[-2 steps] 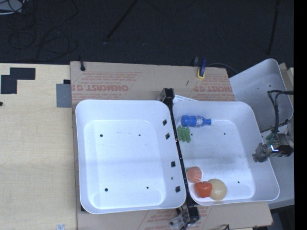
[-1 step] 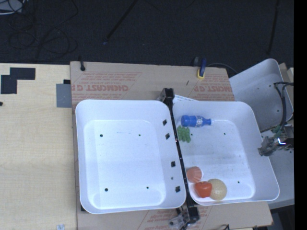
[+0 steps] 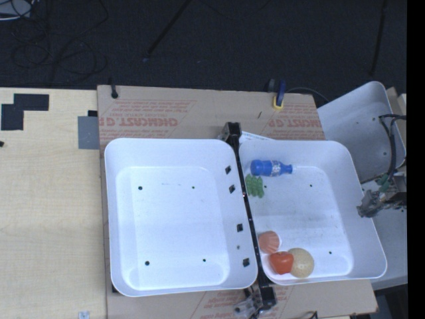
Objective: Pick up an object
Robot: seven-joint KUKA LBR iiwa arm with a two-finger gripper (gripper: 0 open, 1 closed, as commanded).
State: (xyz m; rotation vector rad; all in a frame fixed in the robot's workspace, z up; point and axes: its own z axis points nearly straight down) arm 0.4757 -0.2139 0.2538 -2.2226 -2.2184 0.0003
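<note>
you see the end effector (image 3: 380, 201) at the right edge of the right bin (image 3: 345, 158), just outside its rim and low against the surface (image 3: 53, 198). it is small and dark here, so you cannot tell how it is set, and nothing shows in its grasp.

taking the right bin as your landmark: the blue bottle (image 3: 271, 168) lies on its side near the bin's far left corner, well apart from the end effector. the green object (image 3: 255, 186) sits just below the bottle, close to the divider between the bins. the orange ball (image 3: 268, 241), the red ball (image 3: 281, 262) and the pale yellow ball (image 3: 301, 262) cluster in the near left corner, the red and yellow ones touching. the left bin (image 3: 172, 158) lies beside it, across the divider.
</note>
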